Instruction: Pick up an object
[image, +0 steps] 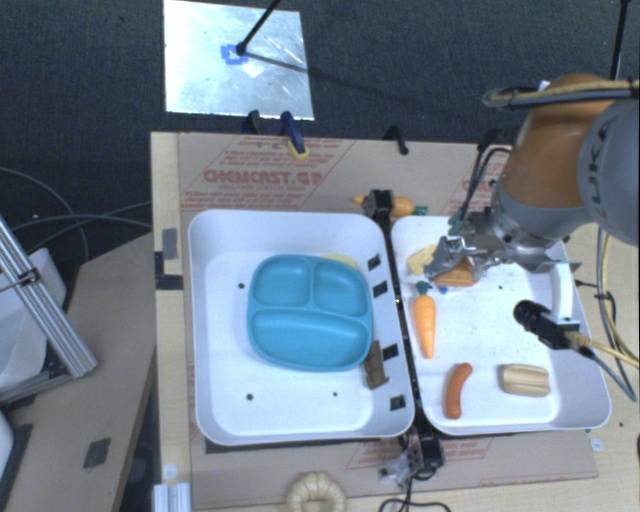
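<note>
Currently on counter, listed left to right, positions given against the carrot:

- Left bin: well left of carrot, across the divider. Holds blue sectioned plate; small brown piece just off plate's lower right corner.
- Carrot: right bin, near its left wall. Long axis running near-to-far in frame, tip toward the camera, green top end pointing up toward the end effector.
- Sausage: below and slightly right of carrot, apart from it.
- End effector: just above carrot's top end, over a small cluster of yellow and orange-brown items at bin's far left corner. Finger state: cannot tell, tips lost against the cluster. Nothing confirmed held.
- Bread roll: right of carrot and lower, well apart.

Judgement: cluster directly beneath end effector likeliest target; carrot next nearest, lying straight toward camera from it.
</note>
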